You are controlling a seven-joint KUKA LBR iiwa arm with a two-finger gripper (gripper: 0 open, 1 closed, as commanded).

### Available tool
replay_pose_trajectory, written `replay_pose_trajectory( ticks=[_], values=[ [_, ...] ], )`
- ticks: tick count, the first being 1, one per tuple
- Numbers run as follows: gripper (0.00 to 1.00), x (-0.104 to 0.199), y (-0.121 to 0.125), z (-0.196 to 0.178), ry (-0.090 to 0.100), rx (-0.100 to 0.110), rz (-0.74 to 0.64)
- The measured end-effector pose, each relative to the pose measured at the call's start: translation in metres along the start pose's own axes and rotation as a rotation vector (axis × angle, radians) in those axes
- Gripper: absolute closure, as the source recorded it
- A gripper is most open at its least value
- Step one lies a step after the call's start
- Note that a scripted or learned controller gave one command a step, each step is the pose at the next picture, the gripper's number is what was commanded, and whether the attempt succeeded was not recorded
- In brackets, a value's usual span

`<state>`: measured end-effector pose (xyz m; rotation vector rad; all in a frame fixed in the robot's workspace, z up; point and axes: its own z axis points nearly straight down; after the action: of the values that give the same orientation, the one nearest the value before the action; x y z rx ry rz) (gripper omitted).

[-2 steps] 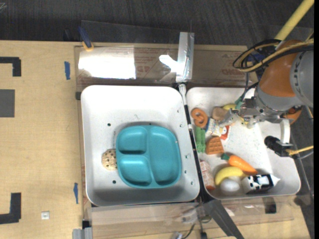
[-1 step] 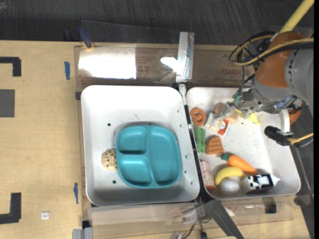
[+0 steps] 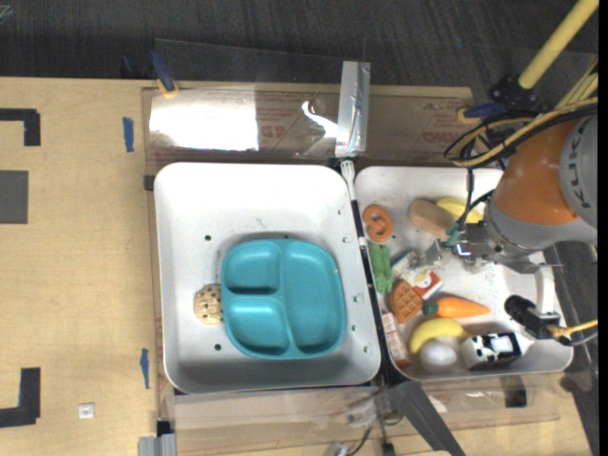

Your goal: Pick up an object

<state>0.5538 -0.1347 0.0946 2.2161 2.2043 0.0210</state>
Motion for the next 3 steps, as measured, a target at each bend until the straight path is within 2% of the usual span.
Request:
replay_pose_trajectory(
  ticks=[1,2,3],
  values=[
    [0.0,0.026,0.04,-0.021,0.003,0.016,-0.262],
    [0.0,-0.01,0.102,0.011,0.016,0.055,-0.087],
    [1.0,-0.011,0.11,-0.001,0.001,0.019,-0.093]
  ],
)
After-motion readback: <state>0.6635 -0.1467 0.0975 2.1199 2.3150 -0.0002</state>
